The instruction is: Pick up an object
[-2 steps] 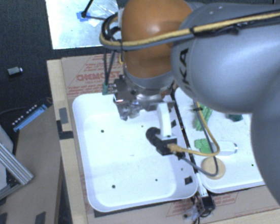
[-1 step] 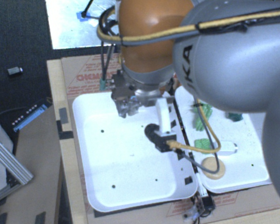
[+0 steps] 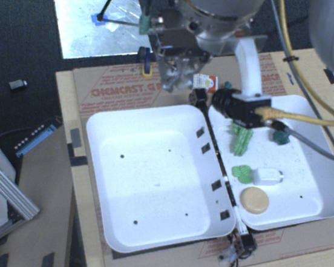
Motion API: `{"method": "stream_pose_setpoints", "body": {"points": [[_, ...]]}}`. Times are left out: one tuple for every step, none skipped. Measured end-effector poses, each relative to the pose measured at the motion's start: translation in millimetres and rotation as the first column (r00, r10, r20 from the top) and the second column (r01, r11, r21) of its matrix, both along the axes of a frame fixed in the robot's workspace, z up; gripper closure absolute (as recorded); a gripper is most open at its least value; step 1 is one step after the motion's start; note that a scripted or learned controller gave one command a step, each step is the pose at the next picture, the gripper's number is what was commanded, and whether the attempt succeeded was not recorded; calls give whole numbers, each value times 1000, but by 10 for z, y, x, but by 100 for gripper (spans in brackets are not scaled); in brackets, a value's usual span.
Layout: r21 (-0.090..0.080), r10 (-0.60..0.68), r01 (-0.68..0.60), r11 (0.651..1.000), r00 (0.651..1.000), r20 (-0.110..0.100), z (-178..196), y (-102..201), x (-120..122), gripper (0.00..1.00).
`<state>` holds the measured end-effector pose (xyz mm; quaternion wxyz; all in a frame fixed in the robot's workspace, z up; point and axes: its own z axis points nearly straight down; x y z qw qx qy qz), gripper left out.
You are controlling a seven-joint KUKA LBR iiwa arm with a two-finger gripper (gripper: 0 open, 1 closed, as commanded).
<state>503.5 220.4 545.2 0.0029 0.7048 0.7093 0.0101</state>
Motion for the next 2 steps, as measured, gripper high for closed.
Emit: {"method": "stream_pose_setpoints", "body": {"points": [[-13,0,0,1000,1000,-26,-936,146,-185,100],[-9,-8,8,1000,1000,-11,-687,111,767,100]]}}
